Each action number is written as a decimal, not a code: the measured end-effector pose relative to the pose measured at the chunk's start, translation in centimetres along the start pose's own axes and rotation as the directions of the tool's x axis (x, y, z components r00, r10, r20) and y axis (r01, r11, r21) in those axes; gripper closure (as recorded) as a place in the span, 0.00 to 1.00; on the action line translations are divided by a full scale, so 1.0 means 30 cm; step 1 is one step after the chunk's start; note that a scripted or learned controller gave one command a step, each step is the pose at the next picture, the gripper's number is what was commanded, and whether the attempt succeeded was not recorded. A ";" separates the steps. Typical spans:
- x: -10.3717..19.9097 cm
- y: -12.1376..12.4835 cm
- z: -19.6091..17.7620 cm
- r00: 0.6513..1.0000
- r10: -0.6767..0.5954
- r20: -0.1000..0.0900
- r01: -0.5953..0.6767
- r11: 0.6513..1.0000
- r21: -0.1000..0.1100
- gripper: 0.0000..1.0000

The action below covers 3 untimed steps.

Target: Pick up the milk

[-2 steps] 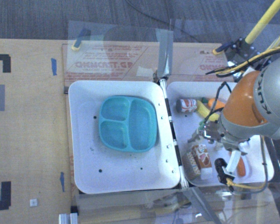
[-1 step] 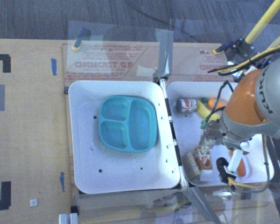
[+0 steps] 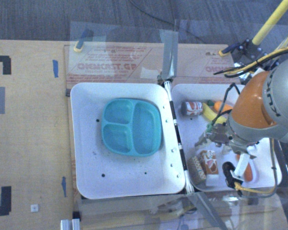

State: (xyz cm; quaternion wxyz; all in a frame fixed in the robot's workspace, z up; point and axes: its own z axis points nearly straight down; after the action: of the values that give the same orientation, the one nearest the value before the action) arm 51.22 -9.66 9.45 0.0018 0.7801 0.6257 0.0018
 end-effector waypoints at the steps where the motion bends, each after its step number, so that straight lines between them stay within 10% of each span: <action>1: -0.001 -0.092 0.020 0.993 -0.122 -0.002 0.122 0.992 -0.010 0.00; 3: -0.016 -0.091 0.020 0.934 -0.356 0.003 0.356 0.934 -0.009 0.00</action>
State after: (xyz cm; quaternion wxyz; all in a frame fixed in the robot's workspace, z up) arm 48.45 -9.53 8.83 0.0062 0.6538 0.7566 0.0036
